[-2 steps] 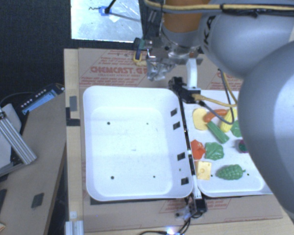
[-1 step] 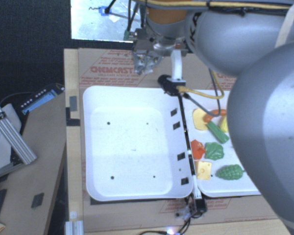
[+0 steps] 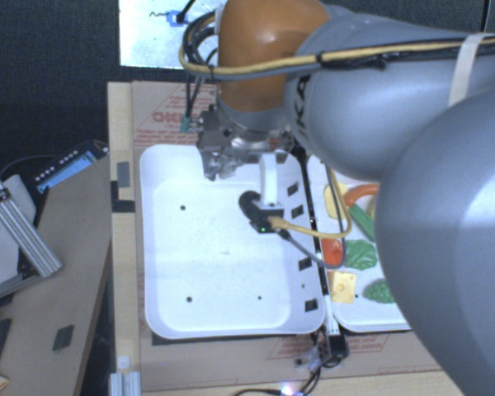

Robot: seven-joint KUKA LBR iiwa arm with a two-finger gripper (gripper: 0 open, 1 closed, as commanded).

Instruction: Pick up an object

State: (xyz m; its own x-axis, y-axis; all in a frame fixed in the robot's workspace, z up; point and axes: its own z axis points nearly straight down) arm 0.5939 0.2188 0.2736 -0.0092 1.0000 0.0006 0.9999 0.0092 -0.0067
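My arm's orange wrist band [image 3: 268, 44] hangs over the far side of the left bin [image 3: 206, 271]. Below it, the grey metal gripper [image 3: 221, 165] sits just above that bin's far rim, with nothing visibly in it. The pickable objects lie in the right bin [image 3: 371, 318], partly hidden by the arm: a yellow curved piece [image 3: 337, 200], an orange-red piece [image 3: 361, 193], a green pod [image 3: 365, 221], a red piece [image 3: 333, 255], a green leaf [image 3: 361, 256], a yellow cheese slice [image 3: 342, 286] and another green piece [image 3: 380, 291].
A black cable fitting [image 3: 256, 209] with a small green light hangs from the wrist near the divider between the bins. Brown cardboard [image 3: 161, 114] lies under both bins. A metal rail [image 3: 16, 229] stands at the left.
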